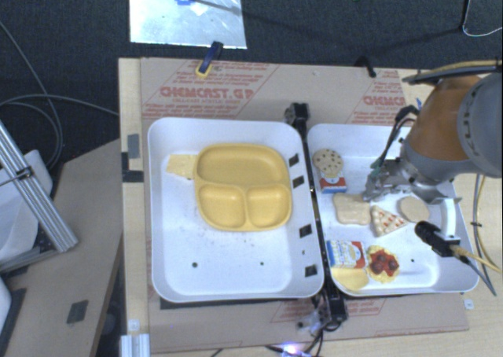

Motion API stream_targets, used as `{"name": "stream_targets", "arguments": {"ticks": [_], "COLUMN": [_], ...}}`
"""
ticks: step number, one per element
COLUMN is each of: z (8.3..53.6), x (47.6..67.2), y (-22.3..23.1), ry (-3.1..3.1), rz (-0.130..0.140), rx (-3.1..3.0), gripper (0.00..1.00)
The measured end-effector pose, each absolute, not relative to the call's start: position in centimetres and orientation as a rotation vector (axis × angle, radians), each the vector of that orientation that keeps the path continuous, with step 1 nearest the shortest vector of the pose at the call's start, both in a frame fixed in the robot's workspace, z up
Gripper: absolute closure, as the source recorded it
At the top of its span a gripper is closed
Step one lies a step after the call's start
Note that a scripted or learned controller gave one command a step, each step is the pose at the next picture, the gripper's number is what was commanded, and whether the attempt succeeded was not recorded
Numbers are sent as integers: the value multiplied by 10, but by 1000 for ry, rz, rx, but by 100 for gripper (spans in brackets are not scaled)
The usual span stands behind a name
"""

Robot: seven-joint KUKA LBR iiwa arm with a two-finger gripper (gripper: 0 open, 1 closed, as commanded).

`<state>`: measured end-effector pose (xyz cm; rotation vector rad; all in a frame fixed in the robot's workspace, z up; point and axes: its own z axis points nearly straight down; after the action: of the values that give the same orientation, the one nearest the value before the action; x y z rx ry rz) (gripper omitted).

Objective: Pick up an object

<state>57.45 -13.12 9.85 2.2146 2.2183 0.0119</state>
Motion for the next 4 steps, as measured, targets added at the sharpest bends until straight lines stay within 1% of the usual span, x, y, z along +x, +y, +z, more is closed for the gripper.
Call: {"name": "stream_targets", "arguments": {"ticks": [1, 2, 3, 4], "z": [98, 84, 84, 85], "x": [574, 490, 518, 485], "y": [-131, -213, -112, -208], "ry": [2219, 2213, 2234, 2213], "rz": [11, -7, 5, -3], "rx": [2216, 2232, 2209, 2227], "gripper": [0, 0, 0, 0]}}
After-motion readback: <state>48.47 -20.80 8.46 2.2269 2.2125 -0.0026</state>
